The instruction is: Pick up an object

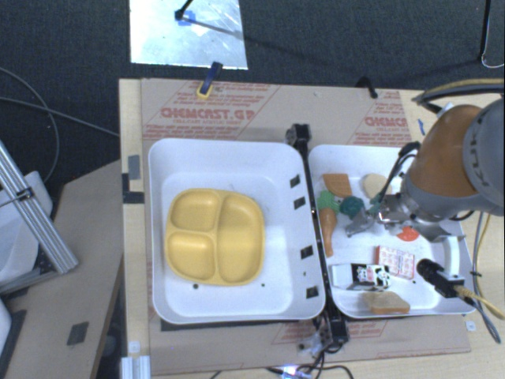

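The arm reaches in from the right over the right bin. My gripper is low in that bin's middle, just right of an orange carrot with a green top and just below a teal object. Nothing shows between the gripper and these objects that tells of a hold. A red piece lies under the wrist, partly hidden.
The right bin also holds a tan slice, a pale round piece, a red-and-white packet, a black-and-white carton and a bread slice. A yellow divided plate lies in the left bin.
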You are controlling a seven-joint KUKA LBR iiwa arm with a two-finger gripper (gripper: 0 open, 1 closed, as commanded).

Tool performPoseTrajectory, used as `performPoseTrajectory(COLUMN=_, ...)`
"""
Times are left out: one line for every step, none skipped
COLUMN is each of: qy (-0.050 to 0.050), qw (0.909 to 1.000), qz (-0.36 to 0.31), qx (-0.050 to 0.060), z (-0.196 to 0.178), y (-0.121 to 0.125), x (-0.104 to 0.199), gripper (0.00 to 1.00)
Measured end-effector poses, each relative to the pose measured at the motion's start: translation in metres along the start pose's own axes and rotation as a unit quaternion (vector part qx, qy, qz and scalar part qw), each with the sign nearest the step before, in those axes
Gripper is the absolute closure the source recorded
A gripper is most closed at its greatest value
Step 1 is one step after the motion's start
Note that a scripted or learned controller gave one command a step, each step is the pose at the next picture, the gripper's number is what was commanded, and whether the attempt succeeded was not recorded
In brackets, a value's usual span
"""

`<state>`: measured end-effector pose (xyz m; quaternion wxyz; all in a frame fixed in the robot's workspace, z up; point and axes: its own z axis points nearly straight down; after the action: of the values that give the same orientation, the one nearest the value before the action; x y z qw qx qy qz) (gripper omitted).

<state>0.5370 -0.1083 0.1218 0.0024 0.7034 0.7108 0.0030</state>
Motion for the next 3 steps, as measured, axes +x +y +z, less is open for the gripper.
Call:
performPoseTrajectory(qy=-0.001, qw=1.0000, qz=0.004, qx=0.001, z=-0.009, y=-0.002, x=-0.004, gripper=1.00)
performPoseTrajectory(qy=0.000, qw=1.0000, qz=0.005, qx=0.004, z=0.039, y=-0.052, x=0.028, gripper=1.00)
performPoseTrajectory(qy=0.000, qw=1.0000, qz=0.000, qx=-0.003, z=-0.078, y=-0.046, x=0.074, gripper=1.00)
